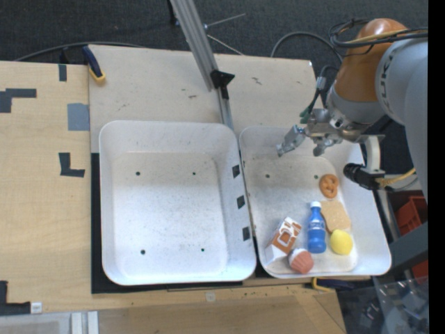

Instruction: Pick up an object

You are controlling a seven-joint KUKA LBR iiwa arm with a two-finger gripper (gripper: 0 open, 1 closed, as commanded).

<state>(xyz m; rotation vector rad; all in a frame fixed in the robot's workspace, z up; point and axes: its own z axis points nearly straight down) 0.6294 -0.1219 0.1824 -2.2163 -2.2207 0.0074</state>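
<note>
Reaching in from the right, the grey arm (389, 75) with its orange band holds the claw (304, 142) above the upper part of the right bin (261, 186), near that bin's far edge. Its two fingers stand spread apart with nothing between them, so the claw is released and bare.

All the things to pick lie clustered in the near right corner of the right bin, well apart from the claw. A small orange round piece (329, 184) lies closest to it, by the bin's right wall. Below that rests a tan block (337, 216), touching a yellow ball (341, 242) at its near end. Just beside them on the left lies a blue bottle (316, 228) with a white cap pointing away from the near edge. Left of the bottle sits an orange and white carton (285, 236), and a reddish round item (301, 261) lies at the near rim, below the carton and bottle.

The left bin (111, 186) sits just beside the right one on the pale tabletop (42, 207).
</note>
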